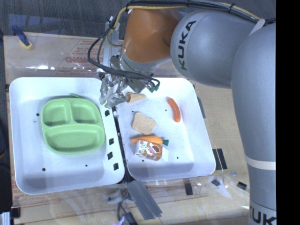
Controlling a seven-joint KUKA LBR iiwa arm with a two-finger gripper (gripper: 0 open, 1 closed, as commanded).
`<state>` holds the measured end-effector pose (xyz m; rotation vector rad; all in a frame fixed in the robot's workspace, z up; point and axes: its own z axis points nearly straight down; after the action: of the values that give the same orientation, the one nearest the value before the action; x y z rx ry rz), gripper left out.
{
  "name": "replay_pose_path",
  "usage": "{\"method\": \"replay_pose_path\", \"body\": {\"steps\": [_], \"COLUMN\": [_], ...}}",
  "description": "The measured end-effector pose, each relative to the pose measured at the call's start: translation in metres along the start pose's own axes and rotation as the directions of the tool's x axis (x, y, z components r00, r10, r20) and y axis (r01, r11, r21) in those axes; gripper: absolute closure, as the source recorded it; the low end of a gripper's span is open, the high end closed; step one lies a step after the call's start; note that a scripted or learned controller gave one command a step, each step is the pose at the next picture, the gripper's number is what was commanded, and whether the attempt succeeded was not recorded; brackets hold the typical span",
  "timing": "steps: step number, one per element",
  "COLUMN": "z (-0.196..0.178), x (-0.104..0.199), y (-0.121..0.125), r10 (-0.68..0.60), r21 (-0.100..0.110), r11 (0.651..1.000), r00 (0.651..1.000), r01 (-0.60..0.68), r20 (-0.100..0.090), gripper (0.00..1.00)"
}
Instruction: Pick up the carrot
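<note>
Nothing of the pick looks done yet, by my reading: the carrot (147, 138) lies on the floor of the right bin (197, 139), untouched, with no part of it between the fingers (107, 100). The gripper (110, 97) hangs over the far end of the divide between the two bins, so the carrot sits toward the camera from the fingers and a little to their right, well apart from them. What is left is nearly everything: carrying the gripper over to the carrot, lowering it, closing and lifting.

As for the fingers, they point down toward the bin edge, a tangle of pale metal against the white plastic, and I cannot tell whether they stand apart or together. Nothing is visibly held between them. Whether the tips touch the bin wall is also unclear.

Near the fingers, just to their right, lies a cone (136, 97). Between that and the carrot lies a slice of bread (143, 123), and touching the carrot on its near side is a small carton (150, 150). A sausage (174, 109) lies farther right. On the other side of the fingers, in the left bin (23, 139), sits a green plate (72, 124).
</note>
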<state>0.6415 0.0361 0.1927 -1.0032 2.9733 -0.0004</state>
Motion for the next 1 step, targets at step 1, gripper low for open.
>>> {"method": "replay_pose_path", "body": {"steps": [1], "z": [0.0448], "x": [-0.0537], "y": [0.0464], "r10": [-0.109], "r21": [-0.002], "r11": [0.994], "r00": [0.994], "r01": [0.109], "r20": [0.0], "gripper": [1.0]}}
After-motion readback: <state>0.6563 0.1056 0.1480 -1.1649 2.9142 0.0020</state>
